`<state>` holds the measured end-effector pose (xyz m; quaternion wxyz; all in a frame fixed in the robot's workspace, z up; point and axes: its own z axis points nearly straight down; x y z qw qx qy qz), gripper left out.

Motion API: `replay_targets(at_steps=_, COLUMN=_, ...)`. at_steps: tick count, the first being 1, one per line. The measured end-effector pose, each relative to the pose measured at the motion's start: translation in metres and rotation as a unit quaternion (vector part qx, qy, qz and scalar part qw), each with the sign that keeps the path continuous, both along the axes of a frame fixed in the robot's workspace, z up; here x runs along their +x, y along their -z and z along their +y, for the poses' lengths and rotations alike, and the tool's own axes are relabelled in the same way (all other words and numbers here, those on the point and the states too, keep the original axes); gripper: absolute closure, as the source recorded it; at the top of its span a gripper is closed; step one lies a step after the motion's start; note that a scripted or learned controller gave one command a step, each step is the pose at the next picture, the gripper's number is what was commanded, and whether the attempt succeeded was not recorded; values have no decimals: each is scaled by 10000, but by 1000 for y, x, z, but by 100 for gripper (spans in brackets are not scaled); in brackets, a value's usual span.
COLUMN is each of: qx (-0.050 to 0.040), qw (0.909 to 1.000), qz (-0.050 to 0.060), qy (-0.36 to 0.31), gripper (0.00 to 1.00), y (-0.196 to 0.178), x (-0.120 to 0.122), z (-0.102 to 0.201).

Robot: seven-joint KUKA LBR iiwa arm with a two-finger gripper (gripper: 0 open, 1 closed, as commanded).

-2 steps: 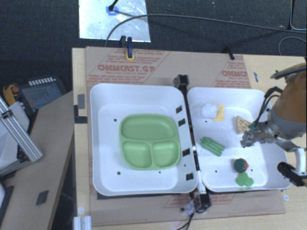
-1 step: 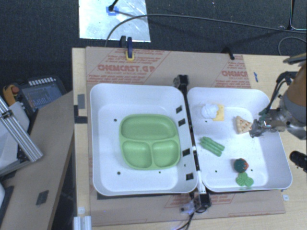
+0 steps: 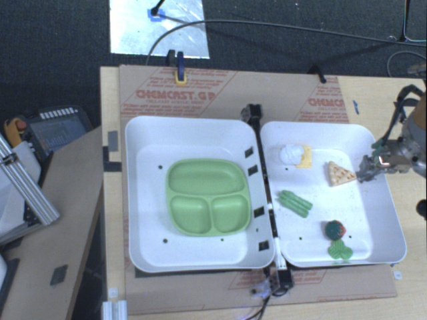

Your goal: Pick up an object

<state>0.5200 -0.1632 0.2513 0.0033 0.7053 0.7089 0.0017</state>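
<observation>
Two white bins (image 3: 133, 179); 1 green tray (image 3: 207, 197).

In the right-hand white bin (image 3: 383, 199) five small objects lie loose, none between the jaws. Nearest the gripper (image 3: 369, 170), just to the left of its tips, is a tan pizza-slice wedge (image 3: 340, 175) with red dots, lying flat. Farther left sits a white rounded piece (image 3: 291, 155) touching a yellow block (image 3: 305, 157). Below and left of the jaws a ridged green pickle-like piece (image 3: 294, 203) lies at a slant. Well below them sits a dark ball with red and green (image 3: 335, 230), and just under it a flat green leafy piece (image 3: 340, 251)
</observation>
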Motion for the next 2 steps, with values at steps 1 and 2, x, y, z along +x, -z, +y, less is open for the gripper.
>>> replay_targets(at_steps=1, qx=2, qw=10000, qz=8, qy=0, gripper=100, y=-26, x=1, z=0)
replay_targets(at_steps=2, qx=18, qw=10000, qz=27, qy=-25, gripper=100, y=-12, x=2, z=61)
